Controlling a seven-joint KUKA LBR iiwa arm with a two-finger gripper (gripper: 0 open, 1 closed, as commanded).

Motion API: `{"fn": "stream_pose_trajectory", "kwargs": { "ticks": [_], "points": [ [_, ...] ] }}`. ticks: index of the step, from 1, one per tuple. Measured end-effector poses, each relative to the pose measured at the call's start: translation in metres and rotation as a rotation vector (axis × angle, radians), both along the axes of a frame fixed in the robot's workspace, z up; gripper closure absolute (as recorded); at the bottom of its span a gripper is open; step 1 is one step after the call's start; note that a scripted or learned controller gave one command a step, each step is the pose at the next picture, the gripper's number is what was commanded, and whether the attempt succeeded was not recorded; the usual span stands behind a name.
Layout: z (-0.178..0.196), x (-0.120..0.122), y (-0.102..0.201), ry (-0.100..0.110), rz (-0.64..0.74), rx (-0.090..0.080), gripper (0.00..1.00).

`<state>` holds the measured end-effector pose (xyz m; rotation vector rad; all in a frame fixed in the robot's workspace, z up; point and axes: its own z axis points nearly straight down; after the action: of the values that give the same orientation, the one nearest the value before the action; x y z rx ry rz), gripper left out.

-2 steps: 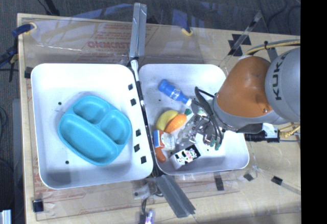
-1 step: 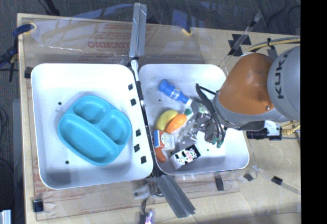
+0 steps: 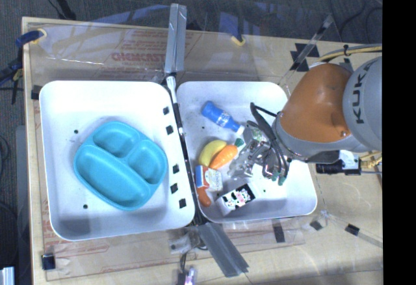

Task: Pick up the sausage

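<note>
The sausage [image 3: 204, 197] looks like a short reddish-orange piece lying against the left wall of the right bin [image 3: 296, 196], near its front corner, partly covered by a small red and white packet [image 3: 212, 178]. My gripper [image 3: 251, 156] hangs low over the middle of the right bin, to the right of and a little behind the sausage, close beside an orange carrot [image 3: 224, 155]. Nothing shows held in it.
In the right bin also lie a blue bottle [image 3: 220, 116], a yellow fruit [image 3: 211, 151] and a black and white item [image 3: 235, 197]. The left bin [image 3: 58, 108] holds a blue sectioned plate [image 3: 120, 163]. The arm's orange band [image 3: 318, 111] looms over the right bin's right edge.
</note>
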<state>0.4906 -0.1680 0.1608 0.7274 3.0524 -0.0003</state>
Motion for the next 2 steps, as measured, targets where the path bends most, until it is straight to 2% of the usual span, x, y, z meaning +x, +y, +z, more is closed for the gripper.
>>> {"fn": "stream_pose_trajectory", "kwargs": {
  "ticks": [2],
  "points": [
    [0.02, 0.004, 0.001, -0.006, 0.009, -0.002, 1.0]
  ]
}}
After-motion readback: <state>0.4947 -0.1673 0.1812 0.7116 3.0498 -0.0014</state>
